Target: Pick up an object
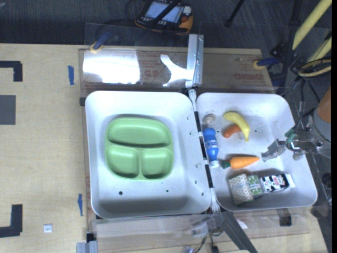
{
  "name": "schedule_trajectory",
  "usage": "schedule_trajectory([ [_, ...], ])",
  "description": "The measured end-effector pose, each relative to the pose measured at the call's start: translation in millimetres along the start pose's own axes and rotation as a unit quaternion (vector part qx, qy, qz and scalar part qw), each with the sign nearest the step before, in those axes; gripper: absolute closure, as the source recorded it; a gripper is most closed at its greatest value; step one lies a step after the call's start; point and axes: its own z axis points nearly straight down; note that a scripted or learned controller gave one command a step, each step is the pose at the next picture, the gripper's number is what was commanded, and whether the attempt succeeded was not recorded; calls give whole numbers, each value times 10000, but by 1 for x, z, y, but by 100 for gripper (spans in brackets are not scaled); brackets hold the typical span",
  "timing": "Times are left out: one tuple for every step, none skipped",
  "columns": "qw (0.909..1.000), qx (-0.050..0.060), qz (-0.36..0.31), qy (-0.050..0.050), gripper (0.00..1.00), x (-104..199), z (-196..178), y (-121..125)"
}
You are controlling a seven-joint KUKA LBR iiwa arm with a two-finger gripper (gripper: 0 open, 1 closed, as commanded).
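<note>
Tool [278,147] poised above right bin [274,101], near its right wall, just right of carrot [243,162]; fingers apparently parted, nothing between them. Alongside in same bin: banana [238,123], blue bottle [210,144] against left wall, patterned carton [259,185] near front edge. In left bin [100,157], green divided tray [139,146].

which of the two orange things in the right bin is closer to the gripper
The carrot, lying just left of the gripper. The other orange piece sits farther up, against the banana.
</note>
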Motion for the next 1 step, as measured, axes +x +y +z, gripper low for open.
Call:
schedule_trajectory([
  [9953, 6, 965, 5, 0, 22, 15, -10],
])
